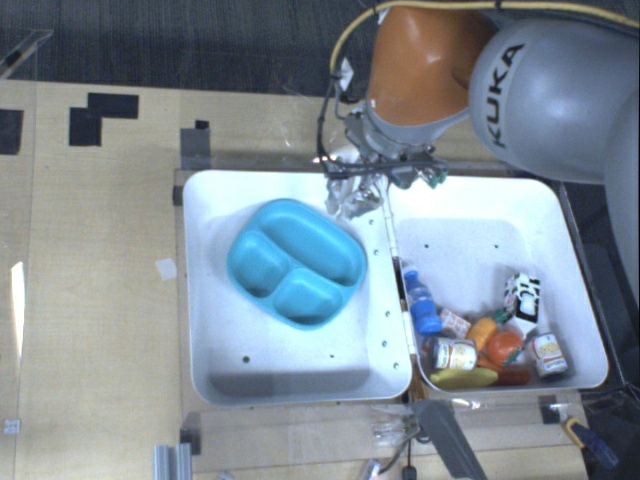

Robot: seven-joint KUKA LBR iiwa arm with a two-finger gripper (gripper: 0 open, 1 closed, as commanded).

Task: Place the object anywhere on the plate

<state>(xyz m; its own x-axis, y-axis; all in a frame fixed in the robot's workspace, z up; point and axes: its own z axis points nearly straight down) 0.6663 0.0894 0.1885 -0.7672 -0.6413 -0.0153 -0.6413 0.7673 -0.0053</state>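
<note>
Camera view: pincer (352, 200) above blue plate (297, 261) rim, finger state unclear; plate in left bin (215, 368)

Pale wood surface (90, 298), black blocks (100, 116) near far edge (left side); dark ribbed floor (180, 8) beyond.

Blue divided plate (297, 260): smooth, glossy plastic. White bins (210, 298): smooth plastic, faint sheen. Bench (90, 298): pale wood-like, matt. Arm (545, 88) at 1 o'clock: smooth, satin-grey casing.
</note>
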